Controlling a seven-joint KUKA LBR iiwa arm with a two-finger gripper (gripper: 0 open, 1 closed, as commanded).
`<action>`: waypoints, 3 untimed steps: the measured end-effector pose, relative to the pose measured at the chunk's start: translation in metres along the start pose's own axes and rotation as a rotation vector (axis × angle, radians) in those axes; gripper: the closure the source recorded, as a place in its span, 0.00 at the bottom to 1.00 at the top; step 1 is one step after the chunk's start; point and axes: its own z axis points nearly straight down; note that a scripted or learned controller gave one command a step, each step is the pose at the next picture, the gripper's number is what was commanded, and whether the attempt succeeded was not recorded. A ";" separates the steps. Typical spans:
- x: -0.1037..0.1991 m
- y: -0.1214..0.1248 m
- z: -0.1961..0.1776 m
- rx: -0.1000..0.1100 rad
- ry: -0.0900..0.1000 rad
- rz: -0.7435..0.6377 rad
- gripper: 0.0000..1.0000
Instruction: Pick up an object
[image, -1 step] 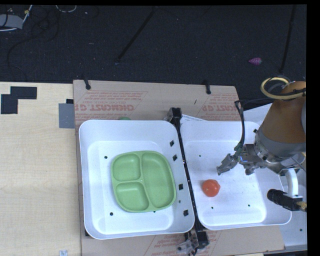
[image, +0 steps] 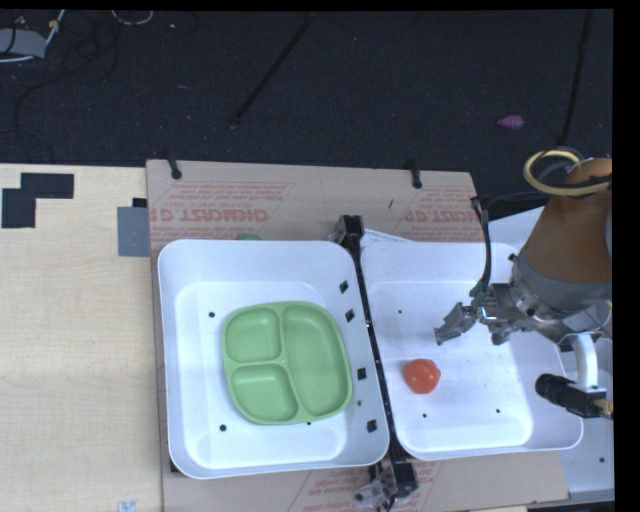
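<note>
Two bins (image: 190, 290): left held green divided plate (image: 286, 362), right held red ball (image: 422, 376) beside hand (image: 455, 325); grip state unclear.

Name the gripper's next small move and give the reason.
Probably shift the gripper toward the camera and lower it over the small round red object. That object lies apart from it on the floor of the right white bin.
</note>
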 end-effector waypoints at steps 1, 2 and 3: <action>0.003 -0.011 0.058 0.007 0.003 0.000 0.00; 0.003 -0.010 0.108 0.000 0.000 0.001 0.00; 0.002 -0.010 0.096 -0.001 0.001 0.007 1.00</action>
